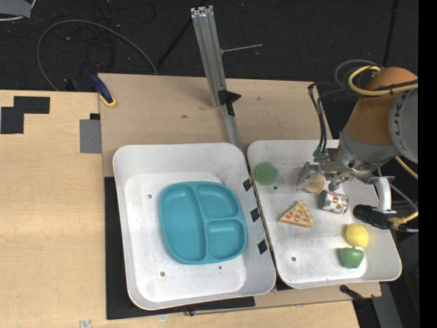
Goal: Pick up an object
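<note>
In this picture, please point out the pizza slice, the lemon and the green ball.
pizza slice point(296, 215), camera view, middle of its topped face.
lemon point(356, 235), camera view, centre of its yellow skin.
green ball point(265, 173), camera view, centre of its bumpy top.

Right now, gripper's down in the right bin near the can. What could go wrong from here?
1. Crowding: the gripper sits over a tan object right next to the small can. It may knock the can or catch both.
2. The can lies on its side, so a nudge could roll it toward the pizza slice toy or lemon.
3. Whether anything sits between the fingers can't be told, so a lift may come up empty.
</note>
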Controlling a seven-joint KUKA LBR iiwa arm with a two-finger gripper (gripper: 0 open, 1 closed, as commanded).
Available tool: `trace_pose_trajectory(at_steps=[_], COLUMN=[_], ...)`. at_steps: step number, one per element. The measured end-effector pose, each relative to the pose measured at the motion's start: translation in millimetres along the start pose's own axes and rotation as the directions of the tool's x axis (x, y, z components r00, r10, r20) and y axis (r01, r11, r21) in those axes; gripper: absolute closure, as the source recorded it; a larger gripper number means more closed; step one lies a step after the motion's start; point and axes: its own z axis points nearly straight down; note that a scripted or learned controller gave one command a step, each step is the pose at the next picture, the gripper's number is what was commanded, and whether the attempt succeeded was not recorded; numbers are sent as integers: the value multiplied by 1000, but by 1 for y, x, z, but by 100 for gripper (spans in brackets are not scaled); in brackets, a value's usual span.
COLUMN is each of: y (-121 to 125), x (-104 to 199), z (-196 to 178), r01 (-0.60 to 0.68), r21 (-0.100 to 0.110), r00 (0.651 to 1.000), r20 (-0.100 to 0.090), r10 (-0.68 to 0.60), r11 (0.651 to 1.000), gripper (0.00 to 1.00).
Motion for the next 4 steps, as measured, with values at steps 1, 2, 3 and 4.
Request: trace_pose_trajectory(at_steps=[1,2,3,4], y=[1,1,4,8], x=[0,0,-8,-12], z=[50,40,-6,-68], r01=[-1,-2,-4,1], r21=[-7,-6,-10,-11], r00=[1000,1000,1000,1000], r20=[1,-1,2,2], r10=[1,2,4,-1], r11=[1000,1000,1000,1000], gripper=[0,100,100,100])
